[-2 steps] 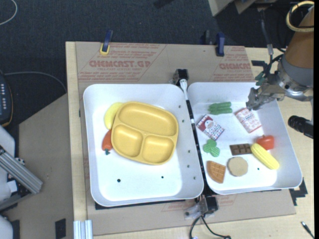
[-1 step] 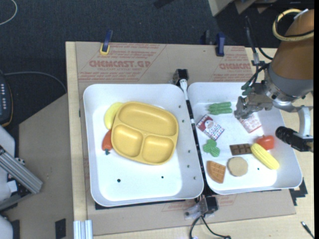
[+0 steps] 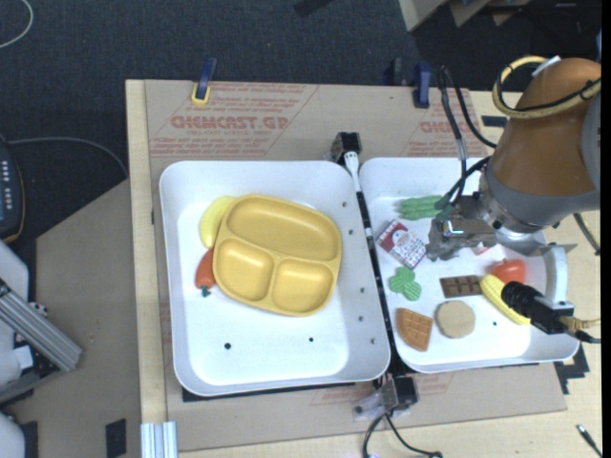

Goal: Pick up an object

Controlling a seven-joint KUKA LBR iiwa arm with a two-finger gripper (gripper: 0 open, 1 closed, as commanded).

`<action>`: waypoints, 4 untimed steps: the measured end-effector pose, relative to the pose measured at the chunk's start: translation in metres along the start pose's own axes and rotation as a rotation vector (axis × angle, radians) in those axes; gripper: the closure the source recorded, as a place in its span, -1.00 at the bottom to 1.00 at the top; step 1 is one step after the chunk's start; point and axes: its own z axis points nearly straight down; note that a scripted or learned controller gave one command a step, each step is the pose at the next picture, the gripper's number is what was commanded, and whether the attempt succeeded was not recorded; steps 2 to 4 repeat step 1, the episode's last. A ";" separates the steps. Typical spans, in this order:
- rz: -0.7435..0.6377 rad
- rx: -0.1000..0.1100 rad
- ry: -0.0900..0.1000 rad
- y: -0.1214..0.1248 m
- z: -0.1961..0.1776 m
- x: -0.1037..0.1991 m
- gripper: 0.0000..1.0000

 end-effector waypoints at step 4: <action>0.000 -0.001 -0.001 -0.022 0.011 0.033 1.00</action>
